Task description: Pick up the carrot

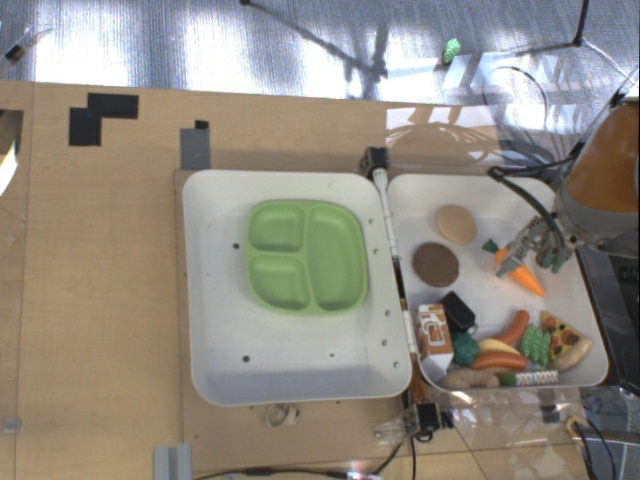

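Note:
The carrot (526, 278) is orange with a small green top (490, 246). It lies slanted on the floor of the right bin (590, 313), near the bin's right wall. My gripper (534, 259) hangs right over the carrot's upper half, coming in from the right under the arm's orange band (610, 168). Its fingers (514, 262) look spread, one on the carrot's left side and the other to its right. The carrot still rests on the bin floor, and part of it is hidden by the gripper.
The right bin also holds a tan disc (456, 224), a brown disc (436, 263), a black block (459, 311), a sausage (510, 329), a pizza slice (566, 342) and other toy food along its front. A green divided plate (304, 256) lies in the left bin (220, 358).

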`<state>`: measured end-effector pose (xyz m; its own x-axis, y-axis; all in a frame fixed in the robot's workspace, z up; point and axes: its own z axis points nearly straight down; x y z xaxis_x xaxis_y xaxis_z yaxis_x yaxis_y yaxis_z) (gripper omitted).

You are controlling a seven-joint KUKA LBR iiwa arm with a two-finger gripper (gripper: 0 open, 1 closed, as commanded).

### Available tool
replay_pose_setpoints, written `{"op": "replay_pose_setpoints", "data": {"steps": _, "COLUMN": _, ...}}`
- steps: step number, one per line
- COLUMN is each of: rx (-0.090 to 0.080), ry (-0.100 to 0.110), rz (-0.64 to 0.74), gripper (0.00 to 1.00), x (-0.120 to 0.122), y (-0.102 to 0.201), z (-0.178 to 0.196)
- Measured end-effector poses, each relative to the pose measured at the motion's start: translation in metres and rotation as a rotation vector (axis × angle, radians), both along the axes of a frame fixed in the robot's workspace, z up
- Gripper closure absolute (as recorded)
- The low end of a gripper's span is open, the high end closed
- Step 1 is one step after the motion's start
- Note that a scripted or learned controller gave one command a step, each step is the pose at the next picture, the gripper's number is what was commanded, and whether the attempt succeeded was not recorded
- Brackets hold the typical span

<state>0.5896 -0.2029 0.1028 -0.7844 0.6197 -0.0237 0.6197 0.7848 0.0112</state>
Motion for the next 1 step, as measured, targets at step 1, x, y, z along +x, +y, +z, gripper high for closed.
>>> {"op": "replay_pose_setpoints", "data": {"steps": 1, "rx": 0.009, "ry": 0.005, "rz": -0.176, "gripper": 1.00, "x": 0.0177, "y": 0.0671, "z": 0.0999}}
